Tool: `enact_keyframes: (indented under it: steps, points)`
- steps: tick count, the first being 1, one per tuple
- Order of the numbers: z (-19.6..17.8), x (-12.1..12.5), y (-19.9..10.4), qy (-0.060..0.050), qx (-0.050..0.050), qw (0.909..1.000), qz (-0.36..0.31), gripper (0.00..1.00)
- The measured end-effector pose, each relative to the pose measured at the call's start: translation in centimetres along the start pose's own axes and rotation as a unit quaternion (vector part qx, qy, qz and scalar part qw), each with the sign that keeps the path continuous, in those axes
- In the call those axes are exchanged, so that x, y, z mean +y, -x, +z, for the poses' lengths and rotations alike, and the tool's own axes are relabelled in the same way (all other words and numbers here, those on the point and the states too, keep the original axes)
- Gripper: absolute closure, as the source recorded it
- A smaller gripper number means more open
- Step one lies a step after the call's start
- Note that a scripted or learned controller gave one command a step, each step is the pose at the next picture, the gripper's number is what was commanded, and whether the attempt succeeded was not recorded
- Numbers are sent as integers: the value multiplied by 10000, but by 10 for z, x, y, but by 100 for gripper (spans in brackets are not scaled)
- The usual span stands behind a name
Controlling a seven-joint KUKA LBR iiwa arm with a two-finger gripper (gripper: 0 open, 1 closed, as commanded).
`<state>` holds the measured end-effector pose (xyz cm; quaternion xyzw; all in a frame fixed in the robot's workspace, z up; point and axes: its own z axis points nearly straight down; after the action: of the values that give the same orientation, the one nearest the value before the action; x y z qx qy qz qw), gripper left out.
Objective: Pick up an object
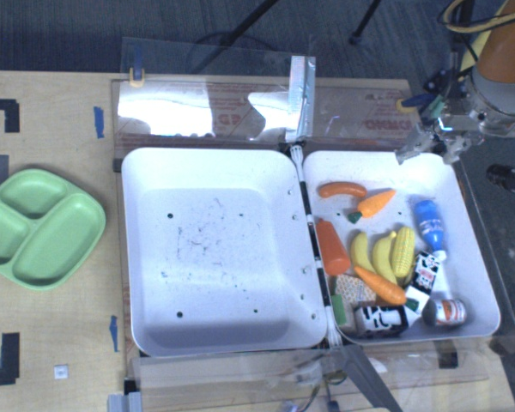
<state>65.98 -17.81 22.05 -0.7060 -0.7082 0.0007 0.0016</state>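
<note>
Arm noted at the upper right, its gripper (425, 147) poised over the far right corner of the right bin (479, 256), above the rim rather than down among the goods. Whether the claw is released or clenched cannot be told at this slant; nothing is seen held in it. No single target is given by the task, so any item in the right bin may serve. All goods are heaped in that bin, mostly toward its near and middle parts. A sausage (342, 190) and a small carrot (376, 202) lie nearest the gripper, touching or almost so. A blue bottle (427, 223) lies alone by the right wall. Bananas (373, 251) and a corn cob (402, 251) are packed side by side, with a second carrot (379, 286) laid across their near ends. A can (446, 312) is tucked in the near right corner. The left bin (215, 247) is presumably kept as the drop side. A green plate (39, 227) sits well apart on the bench, left of both bins. The step is judged to be the approach, with no pick made yet. The bottle is judged the easiest grasp, being free of neighbours; the packed fruit is likely to be jostled.
</note>
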Motion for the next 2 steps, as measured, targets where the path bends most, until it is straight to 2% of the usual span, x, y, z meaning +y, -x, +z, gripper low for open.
enact_keyframes:
  steps: [1,2]
  points:
    - [116,1,-8,7,-2,9914,-1310,0]
    - [135,-21,-17,33,-12,9858,-1677,0]
